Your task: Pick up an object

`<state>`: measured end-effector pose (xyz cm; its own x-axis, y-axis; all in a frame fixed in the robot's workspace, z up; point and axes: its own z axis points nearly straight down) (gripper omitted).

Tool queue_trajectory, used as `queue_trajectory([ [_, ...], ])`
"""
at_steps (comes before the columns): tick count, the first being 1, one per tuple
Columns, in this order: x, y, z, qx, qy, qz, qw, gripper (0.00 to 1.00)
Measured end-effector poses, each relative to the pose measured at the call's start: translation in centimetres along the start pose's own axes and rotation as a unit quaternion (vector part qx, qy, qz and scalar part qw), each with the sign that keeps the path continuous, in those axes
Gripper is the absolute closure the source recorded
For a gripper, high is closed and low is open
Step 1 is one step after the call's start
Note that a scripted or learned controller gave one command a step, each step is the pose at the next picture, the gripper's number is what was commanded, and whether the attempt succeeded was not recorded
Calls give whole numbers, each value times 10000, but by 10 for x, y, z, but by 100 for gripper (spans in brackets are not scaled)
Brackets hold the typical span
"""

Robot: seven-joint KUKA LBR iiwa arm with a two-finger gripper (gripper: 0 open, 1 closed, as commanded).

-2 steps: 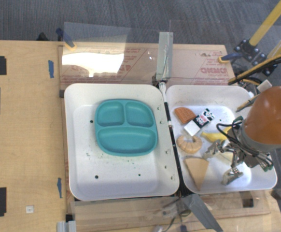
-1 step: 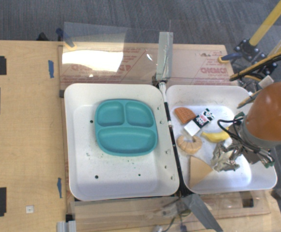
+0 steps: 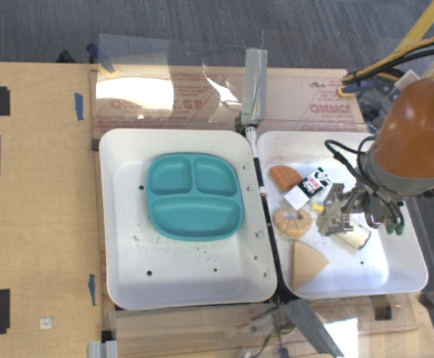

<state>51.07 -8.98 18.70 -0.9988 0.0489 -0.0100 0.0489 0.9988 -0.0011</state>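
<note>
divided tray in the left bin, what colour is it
Teal all over; the divided tray shows plainly in the camera view, lying in the left bin.

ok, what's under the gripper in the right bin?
A pale yellowish wedge-shaped piece pokes out beneath the gripper, lying on the right white bin's floor. The gripper covers the rest, so contact is unclear.
</note>
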Motion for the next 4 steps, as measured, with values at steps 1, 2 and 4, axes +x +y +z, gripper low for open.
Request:
queue_trajectory([
  [1,-15,92,-22,-13,15,1105,9939,100],
  [2,29,172,-15,-4,56,2092,9779,100],
  [4,40,228,11,35,57,5770,8167,100],
])
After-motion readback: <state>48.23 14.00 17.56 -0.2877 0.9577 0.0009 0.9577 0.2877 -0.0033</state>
